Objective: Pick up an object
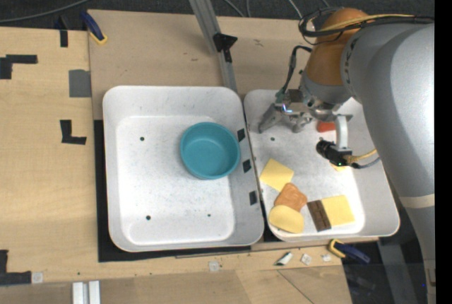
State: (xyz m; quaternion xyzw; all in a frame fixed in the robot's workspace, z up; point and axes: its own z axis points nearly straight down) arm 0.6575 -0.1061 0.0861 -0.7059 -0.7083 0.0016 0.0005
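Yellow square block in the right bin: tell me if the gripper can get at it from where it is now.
Probably yes. The gripper hangs above the right bin, the yellow square block lies apart from the other pieces, and nothing sits between them.

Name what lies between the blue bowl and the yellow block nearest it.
In the camera view, the bowl sits in the left bin; the block lies in the right bin. Between them run the two bins' adjoining rims with small black clips.

Arm point(395, 83) reaching in from right, wrist low
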